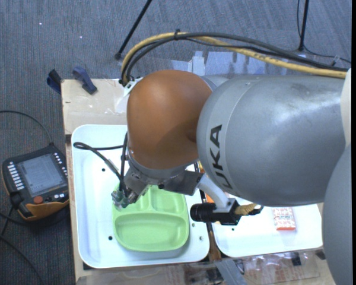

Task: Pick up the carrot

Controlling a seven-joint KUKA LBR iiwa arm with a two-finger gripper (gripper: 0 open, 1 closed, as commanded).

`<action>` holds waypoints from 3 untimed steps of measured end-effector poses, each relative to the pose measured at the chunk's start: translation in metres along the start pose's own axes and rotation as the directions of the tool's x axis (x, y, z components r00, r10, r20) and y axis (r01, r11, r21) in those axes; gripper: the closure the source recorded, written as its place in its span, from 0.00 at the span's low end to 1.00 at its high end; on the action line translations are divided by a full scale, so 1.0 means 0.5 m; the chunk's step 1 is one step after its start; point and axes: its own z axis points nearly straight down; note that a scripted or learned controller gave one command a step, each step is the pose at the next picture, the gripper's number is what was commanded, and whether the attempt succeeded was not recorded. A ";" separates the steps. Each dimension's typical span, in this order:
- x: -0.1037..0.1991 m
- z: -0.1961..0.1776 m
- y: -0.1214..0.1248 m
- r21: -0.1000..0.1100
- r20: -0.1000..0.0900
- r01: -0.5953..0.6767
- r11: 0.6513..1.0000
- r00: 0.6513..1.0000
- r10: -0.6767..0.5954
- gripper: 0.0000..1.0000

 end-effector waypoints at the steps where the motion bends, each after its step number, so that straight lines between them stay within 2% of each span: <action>1: -0.047 0.363 -0.035 -0.002 -0.002 -0.425 0.905 0.905 0.425 1.00; 2: -0.039 0.063 -0.018 -0.009 -0.002 -0.510 0.860 0.860 0.510 1.00; 3: -0.069 0.352 -0.071 0.002 -0.001 -0.391 0.921 0.921 0.391 1.00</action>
